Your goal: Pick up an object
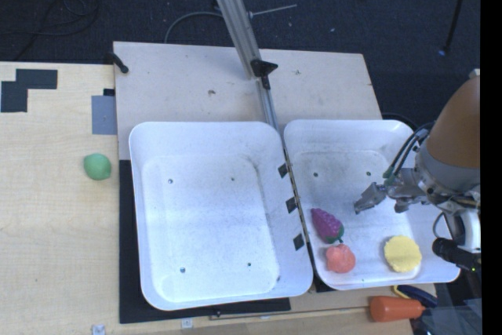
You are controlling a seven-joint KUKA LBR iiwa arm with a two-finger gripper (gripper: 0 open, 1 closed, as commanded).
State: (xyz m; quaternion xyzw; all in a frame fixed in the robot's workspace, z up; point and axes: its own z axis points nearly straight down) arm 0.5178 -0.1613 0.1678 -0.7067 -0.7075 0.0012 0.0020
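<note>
— Since you hang over the right bin [345,133], what lies under you?

— My gripper [369,202] hovers above its floor, apart from everything. Whether my jaws are apart or together, I cannot tell. Near the front wall lie a purple fruit toy [327,224], a red-orange toy [340,258] just beside it, and a yellow toy [402,253] off to the right.

— Any writing to read?

— None that I can make out. A green ball [97,166] sits on the wooden bench [47,208], left of the left bin [204,208].

arm [459,145] cut off at right edge; orange object [394,308] partly hidden
</note>
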